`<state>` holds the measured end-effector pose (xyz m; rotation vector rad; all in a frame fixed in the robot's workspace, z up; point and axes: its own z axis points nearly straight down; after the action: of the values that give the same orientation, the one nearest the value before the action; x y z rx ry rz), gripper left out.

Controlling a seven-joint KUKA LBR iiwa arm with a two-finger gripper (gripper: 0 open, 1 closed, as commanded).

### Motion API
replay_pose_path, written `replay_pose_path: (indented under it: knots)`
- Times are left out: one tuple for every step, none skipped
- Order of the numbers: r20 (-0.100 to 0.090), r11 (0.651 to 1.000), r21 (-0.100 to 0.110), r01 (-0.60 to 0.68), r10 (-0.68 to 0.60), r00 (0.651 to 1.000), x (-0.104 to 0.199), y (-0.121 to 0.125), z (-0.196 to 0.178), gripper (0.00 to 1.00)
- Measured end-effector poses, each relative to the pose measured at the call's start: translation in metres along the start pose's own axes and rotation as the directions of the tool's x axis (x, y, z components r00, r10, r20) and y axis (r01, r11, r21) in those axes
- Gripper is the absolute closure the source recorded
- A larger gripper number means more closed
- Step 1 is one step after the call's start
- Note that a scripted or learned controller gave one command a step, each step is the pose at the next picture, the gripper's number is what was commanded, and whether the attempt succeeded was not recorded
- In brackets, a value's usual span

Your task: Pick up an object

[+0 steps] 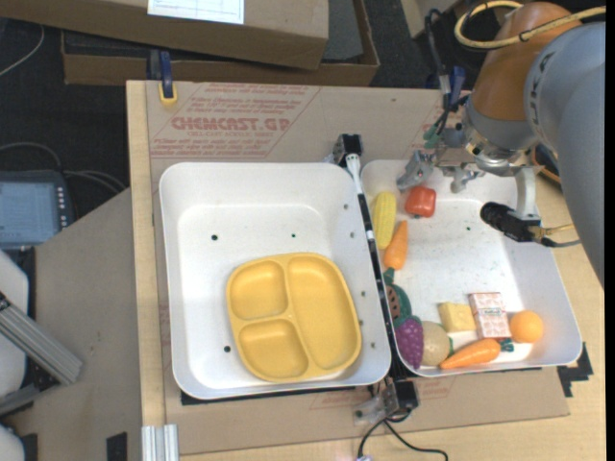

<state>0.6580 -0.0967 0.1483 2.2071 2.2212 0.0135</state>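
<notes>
My gripper [439, 174] hangs over the far left corner of the right bin [538, 257], under the orange-banded wrist. A small red pepper-like toy [420, 201] sits right below its left side; whether it is gripped or resting on the bin floor is unclear. Beside it, along the bin's left wall, lie a yellow corn cob [382, 217] and an orange carrot [396, 245]. At the bin's near end are purple grapes [409, 337], a pale round piece [434, 342], a yellow block [455, 316], a pink box [489, 313], an orange [526, 327] and a second carrot [471, 354].
The left bin [192, 219] holds a yellow divided plate [291, 313]. A black clip [348, 146] sits at the top of the wall between the bins. A black cable fitting [507, 221] hangs off the arm over the right bin. Cardboard boxes [173, 17] stand behind the bench.
</notes>
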Motion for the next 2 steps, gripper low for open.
replay_pose_path:
  knots:
    - [0.004,1.0,0.019,-0.007,0.007,1.0,-0.001,-0.013,0.066,0.0]
    - [0.001,1.0,0.013,-0.006,0.006,1.0,0.0,-0.011,0.052,1.0]
